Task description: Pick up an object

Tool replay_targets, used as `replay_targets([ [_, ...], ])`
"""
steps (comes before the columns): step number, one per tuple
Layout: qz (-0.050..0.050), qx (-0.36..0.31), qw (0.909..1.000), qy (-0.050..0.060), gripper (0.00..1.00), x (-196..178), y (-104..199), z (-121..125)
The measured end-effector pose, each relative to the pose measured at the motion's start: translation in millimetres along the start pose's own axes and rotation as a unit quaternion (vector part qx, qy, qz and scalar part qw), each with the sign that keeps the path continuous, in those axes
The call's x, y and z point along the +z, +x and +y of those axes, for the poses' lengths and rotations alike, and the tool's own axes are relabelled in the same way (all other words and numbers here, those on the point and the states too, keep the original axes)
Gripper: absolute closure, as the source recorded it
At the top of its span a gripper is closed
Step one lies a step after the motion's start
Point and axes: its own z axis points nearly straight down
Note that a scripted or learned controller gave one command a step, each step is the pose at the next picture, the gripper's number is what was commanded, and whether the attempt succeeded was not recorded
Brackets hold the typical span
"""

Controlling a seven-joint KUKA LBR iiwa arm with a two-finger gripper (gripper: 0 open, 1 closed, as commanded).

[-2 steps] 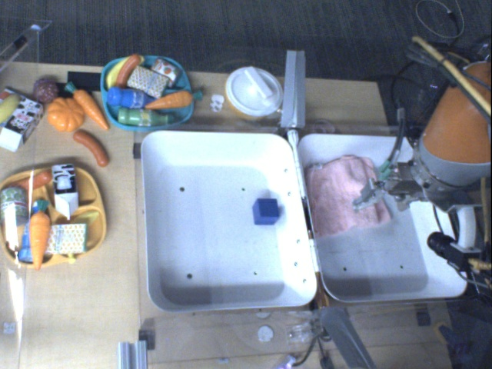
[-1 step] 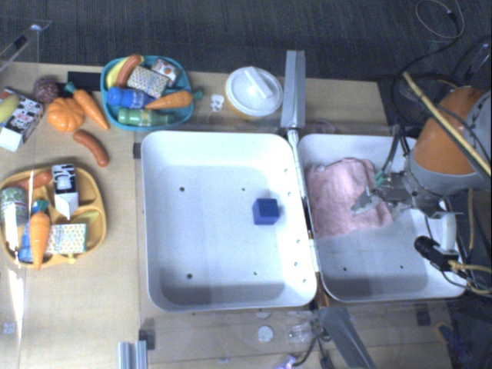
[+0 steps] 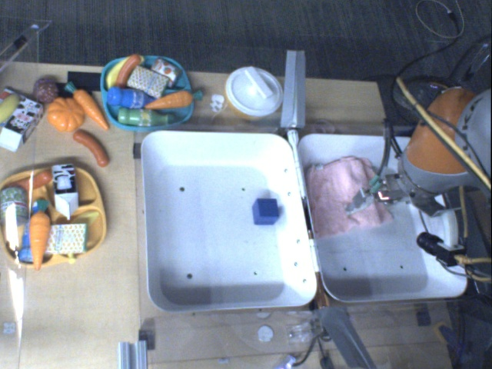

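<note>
Pink cloth (image 3: 344,194) (no readable writing) lies under the gripper (image 3: 367,197); finger state unclear.

You have two white bins (image 3: 165,283) on the surface, one blue cube (image 3: 266,211), one pink cloth (image 3: 342,193), one blue bowl (image 3: 184,114) and one yellow tray (image 3: 97,206) of toy food, one white lid (image 3: 254,89).

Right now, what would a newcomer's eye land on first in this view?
Probably the small blue cube, alone near the middle of the left bin. Then the pink cloth crumpled in the right bin, with the gripper at its right edge.
</note>
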Motion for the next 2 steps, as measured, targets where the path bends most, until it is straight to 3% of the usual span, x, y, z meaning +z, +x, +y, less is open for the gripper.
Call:
replay_targets([
  [1, 0.001, -0.093, 0.9956, 0.000, 0.00, 1.0, -6.7, 20.8],
  [2, 0.000, -0.094, 0.9956, -0.003, 1.00, -11.0, -5.8, 23.6],
])
